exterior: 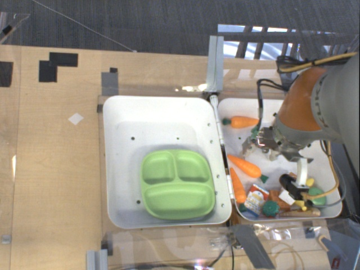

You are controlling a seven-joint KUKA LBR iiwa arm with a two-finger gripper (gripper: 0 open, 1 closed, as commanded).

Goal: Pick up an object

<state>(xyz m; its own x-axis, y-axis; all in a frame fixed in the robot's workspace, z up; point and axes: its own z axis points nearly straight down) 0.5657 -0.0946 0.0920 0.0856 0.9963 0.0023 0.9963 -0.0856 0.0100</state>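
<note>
**Hand low over a crowded bin, nothing visibly held**

You have the arm (pixel 323 103) reaching in from three o'clock, with the hand (pixel 264 142) hanging over the middle of the right bin (pixel 334 207). From this angle you cannot tell how far the hand is open, and nothing shows between its tips, so do not count anything as picked up.

The things you could take all lie in that right bin. One carrot (pixel 243 122) sits at twelve o'clock of the hand, near the bin's far wall. A second carrot (pixel 245 165) lies just beside the hand at seven o'clock, and a third carrot (pixel 238 188) runs along the bin's left wall at about seven o'clock, further out. A small printed carton (pixel 256 199), a green ball (pixel 271 208) and a heap of mixed toys (pixel 301 193) crowd the near edge at five to six o'clock. The left bin (pixel 121 122) holds a green divided plate (pixel 178 183).

Watch for these risks. The carrots are smooth and tapered, so a close off centre would likely squeeze one out sideways. The third carrot hugs the wall, which leaves little room for a tip beside it. In the heap, the hand may catch two things or push them apart.

The carton's print is too small to read; no other writing is legible.
</note>
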